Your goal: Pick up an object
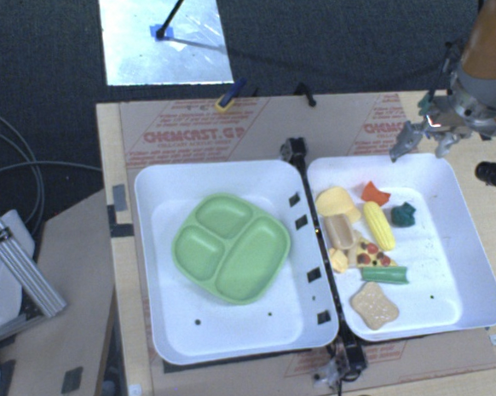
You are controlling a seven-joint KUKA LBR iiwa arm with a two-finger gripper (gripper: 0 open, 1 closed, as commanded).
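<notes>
Objects for picking lie in the right bin (457,245), grouped toward its left half. Corn cob (378,225), yellow, lies roughly lengthwise near the bin's middle. Just left of it: a tan block-shaped piece (339,230) with a yellow rounded piece (334,201) touching its far end. Orange-red piece (374,194) sits beyond the corn's far end; dark teal piece (403,215) lies just right of the corn, apart from it. A pizza slice (368,252) with red spots lies at the near end of the corn, a green pea pod (384,274) just below that, and a beige bread-like piece (374,304) nearest the front rim. None of these is lifted; all rest on the bin floor.

Hand (420,141) hangs over the far rim of the right bin, well apart from the objects, fingers spread, nothing between them. Orange band of the arm (485,42) visible above it at the upper right.

Left bin (168,327) holds a green divided plate (231,247), three compartments, lying flat near the centre.

Both bins sit side by side on a cardboard sheet (200,130) on the table (72,249). A shiny square sheet (164,37) lies on the dark floor beyond.
</notes>
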